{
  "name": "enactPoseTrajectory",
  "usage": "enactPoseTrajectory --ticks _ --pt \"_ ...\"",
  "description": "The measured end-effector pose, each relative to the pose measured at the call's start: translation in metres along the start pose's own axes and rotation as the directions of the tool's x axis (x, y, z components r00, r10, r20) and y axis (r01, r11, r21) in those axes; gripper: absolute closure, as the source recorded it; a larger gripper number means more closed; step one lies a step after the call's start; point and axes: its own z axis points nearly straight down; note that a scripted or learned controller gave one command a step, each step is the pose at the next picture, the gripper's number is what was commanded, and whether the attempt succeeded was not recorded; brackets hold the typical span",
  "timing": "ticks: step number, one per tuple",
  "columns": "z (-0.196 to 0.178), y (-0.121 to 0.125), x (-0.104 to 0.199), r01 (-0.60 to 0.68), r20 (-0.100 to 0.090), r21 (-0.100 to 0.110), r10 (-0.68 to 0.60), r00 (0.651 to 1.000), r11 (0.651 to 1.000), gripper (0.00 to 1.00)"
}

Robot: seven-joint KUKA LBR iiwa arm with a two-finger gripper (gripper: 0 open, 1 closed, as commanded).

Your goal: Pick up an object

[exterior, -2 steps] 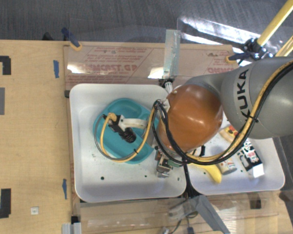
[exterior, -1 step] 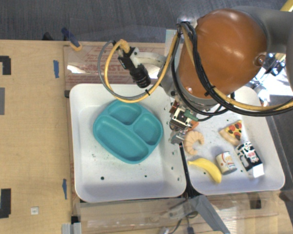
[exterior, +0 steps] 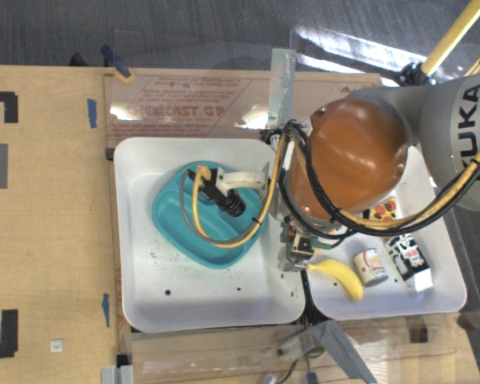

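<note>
One banana (exterior: 340, 277) lying in the right bin (exterior: 452, 298), just beside my claw (exterior: 298, 250) | I am hovering at its inner wall | claw spread: cannot tell, wrist is hiding it | probably needing to centre crosswise over banana's middle before descending.

The grey KUKA arm (exterior: 456, 134) comes in from the right edge of the camera view, its thick last link lying roughly level and bearing dark lettering on its side. Near the middle of the view it bends downward at the wrist, so the rounded orange band (exterior: 356, 154) faces up toward the camera and covers most of what hangs beneath it. Black and yellow cables (exterior: 304, 190) loop around the band's left and lower sides. Just under the band's lower left edge the jaws' metal base (exterior: 296, 250) shows, pointing straight down.
</note>
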Motion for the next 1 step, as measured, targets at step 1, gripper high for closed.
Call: enactPoseTrajectory --ticks 1 --pt "-0.0222 -0.0983 -0.0062 -0.204 -0.005 0.01 0.204 0.979 0.979 1.0"
